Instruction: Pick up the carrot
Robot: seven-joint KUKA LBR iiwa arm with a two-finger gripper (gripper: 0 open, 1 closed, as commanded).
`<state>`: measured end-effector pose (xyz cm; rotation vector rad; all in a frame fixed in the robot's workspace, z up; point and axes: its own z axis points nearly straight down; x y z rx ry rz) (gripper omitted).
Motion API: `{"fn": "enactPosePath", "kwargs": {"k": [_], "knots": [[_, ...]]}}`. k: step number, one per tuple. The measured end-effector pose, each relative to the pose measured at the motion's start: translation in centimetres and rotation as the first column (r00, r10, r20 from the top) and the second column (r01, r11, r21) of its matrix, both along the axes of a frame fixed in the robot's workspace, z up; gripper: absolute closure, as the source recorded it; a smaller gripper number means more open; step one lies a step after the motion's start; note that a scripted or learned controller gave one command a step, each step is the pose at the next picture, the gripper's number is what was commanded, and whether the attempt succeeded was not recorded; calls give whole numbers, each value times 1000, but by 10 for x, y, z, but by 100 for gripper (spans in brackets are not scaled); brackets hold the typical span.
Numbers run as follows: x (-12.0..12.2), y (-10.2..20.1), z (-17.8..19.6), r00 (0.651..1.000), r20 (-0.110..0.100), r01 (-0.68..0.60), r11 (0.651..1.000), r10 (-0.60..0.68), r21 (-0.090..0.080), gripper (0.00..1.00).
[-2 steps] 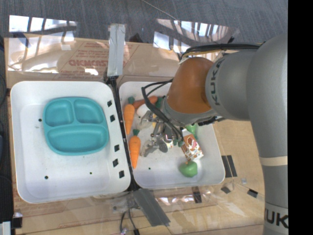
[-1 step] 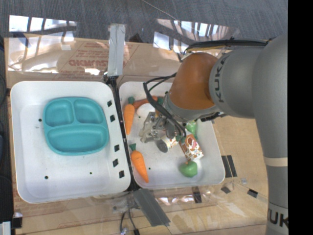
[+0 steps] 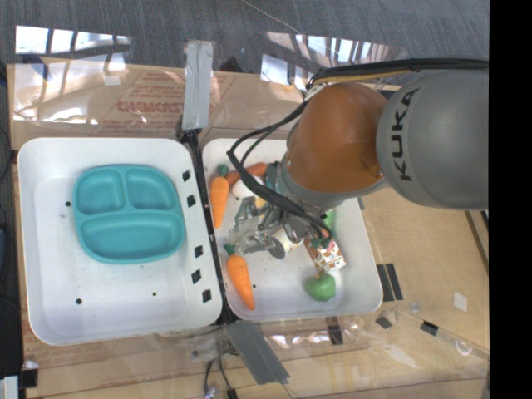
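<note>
Arm (image 3: 399,140), grey with a broad orange band, reaches in from the right and covers the upper part of the right bin (image 3: 366,293). The left bin (image 3: 41,223) sits just beside the right bin, the two touching along a shared rim, and holds a teal divided plate (image 3: 129,213) lying flat near its middle. The gripper (image 3: 249,238) hangs low inside the right bin, left of that bin's centre, its metal fingers pointing toward the shared rim; nothing shows between them, and how far apart they stand cannot be told from this slant. One carrot (image 3: 219,199) lies along the right bin's left wall, up near the gripper. A second carrot (image 3: 240,279) lies below the gripper, near the bin's front-left corner, apart from the fingers. A small printed box (image 3: 329,258) lies toward the bin's right side, and a green round fruit (image 3: 321,288) rests just below that box.
</note>
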<state>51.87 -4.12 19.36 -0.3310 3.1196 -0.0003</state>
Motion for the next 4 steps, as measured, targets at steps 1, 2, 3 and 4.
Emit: {"fn": "enactPosePath", "kwargs": {"k": [1, 2, 3, 4], "knots": [[-28, 75, -2, 992, -7, -125, 992, 125, 1, 100], [-28, -9, -2, 981, -4, -192, 981, 192, -2, 100], [-27, 0, -2, 963, -2, -268, 963, 268, -1, 100], [35, 41, -2, 913, -3, -408, 913, 408, 0, 100]]}}
